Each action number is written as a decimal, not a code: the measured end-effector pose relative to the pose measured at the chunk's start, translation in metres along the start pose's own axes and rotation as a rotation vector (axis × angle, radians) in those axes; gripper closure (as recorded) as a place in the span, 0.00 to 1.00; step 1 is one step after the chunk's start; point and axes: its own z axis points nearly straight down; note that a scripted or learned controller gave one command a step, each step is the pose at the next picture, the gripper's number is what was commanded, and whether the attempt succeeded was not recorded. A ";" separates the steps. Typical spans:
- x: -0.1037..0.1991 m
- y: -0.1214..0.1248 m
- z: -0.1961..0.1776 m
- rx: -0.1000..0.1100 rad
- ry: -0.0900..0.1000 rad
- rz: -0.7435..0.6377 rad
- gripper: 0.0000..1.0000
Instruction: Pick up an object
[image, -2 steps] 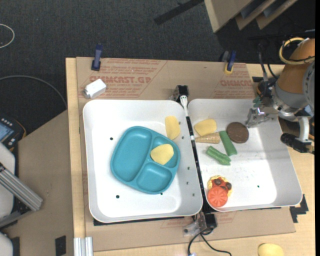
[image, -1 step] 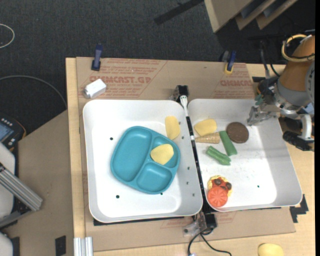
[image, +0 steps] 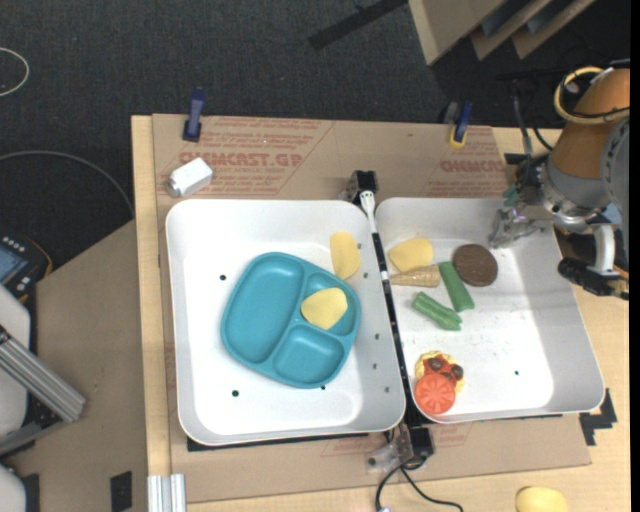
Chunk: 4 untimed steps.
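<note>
My jaws (image: 508, 225) hang over the far right bin, holding nothing.

On the cardboard-topped counter (image: 290, 150), the left shallow white bin (image: 200, 240) holds a teal divided plastic plate (image: 270, 325) with a pale yellow rounded piece (image: 324, 307) in its right compartment, and a yellow oblong piece (image: 345, 254) just beyond the plate. In the right white bin (image: 540, 340), my jaws look slightly parted near the far edge, just right of a brown round disc (image: 475, 265). Left of the disc lie a yellow wedge (image: 411, 253), a tan cone (image: 414, 277) and two green sticks (image: 446, 297). Nearer sits a red and yellow pizza-like toy (image: 437, 382).
</note>
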 end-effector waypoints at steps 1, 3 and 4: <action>0.000 0.000 -0.001 0.002 0.000 0.000 1.00; 0.000 0.000 -0.001 0.002 0.000 0.000 1.00; 0.000 0.000 -0.001 0.002 0.000 0.000 1.00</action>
